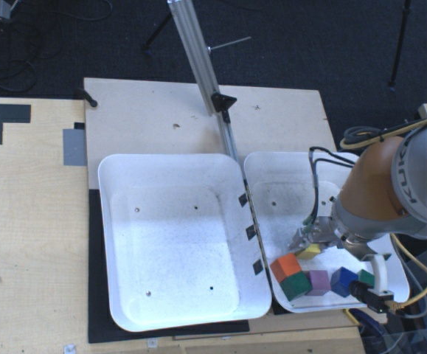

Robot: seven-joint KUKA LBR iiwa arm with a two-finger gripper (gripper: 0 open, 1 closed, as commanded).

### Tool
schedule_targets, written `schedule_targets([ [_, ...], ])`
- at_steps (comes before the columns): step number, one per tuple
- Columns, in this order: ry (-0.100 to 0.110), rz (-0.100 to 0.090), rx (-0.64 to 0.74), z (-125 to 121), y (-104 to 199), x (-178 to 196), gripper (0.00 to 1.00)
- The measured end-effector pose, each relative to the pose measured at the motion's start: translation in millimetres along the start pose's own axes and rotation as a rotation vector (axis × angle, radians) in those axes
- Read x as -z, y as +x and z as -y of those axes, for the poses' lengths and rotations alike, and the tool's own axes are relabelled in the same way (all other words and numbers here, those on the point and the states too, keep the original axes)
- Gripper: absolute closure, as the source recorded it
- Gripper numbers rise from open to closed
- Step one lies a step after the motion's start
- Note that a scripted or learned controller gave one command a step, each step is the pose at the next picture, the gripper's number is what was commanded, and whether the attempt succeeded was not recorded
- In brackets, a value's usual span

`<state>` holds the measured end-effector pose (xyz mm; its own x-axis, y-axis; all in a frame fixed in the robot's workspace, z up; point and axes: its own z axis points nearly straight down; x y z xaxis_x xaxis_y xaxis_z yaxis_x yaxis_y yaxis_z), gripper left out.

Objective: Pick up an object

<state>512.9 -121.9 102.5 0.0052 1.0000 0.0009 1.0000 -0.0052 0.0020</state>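
Observation:
Several small blocks lie at the front of the right bin (283, 190): an orange block (285, 265), a green block (296, 285) just in front of it, a purple block (319, 281), a blue block (344, 280) and a yellow block (310, 251). My gripper (307, 239) reaches down into this bin from the right, right over the yellow block, which peeks out under its tip. The orange band and wrist cover much of the bin's right side and hide the fingers.
The left bin (169, 234) sits beside the right one, divided by a shared rim with black clips (251, 231). A slanted metal rail (202, 72) rises behind the bins. Cables (360, 135) hang at the right by the arm.

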Motion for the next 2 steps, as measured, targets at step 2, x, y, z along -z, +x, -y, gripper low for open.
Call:
schedule_targets([
  [2, 0.002, -0.001, 0.013, -41.4, 62.9, 121.1, 1.00],
])
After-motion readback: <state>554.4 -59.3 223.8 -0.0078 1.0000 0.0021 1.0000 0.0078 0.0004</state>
